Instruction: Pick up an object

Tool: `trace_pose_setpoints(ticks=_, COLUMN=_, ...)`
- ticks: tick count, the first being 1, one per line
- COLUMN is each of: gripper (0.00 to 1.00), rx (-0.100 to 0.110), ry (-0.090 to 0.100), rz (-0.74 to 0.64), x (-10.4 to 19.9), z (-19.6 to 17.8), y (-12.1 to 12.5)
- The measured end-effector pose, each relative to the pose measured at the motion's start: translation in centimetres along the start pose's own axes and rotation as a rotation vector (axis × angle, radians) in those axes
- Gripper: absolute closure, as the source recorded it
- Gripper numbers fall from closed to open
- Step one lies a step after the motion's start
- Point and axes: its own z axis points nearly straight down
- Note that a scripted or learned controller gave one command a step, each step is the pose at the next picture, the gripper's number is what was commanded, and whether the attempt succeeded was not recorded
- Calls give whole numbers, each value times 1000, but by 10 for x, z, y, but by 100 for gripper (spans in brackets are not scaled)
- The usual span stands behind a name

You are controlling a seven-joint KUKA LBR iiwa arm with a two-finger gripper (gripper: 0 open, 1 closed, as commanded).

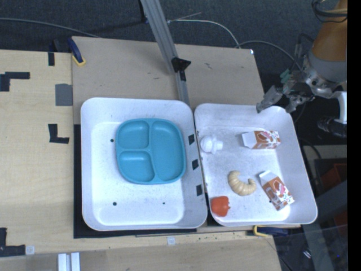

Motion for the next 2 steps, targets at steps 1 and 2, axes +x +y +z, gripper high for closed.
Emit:
trace_pose_setpoints(ticks=1, gripper=0, rx=0, ry=-1, rz=0, x=0, z=0, y=0)
trace_pose_setpoints(ticks=2, gripper=0, rx=6, ry=0, rz=2, x=-8, z=60, y=0)
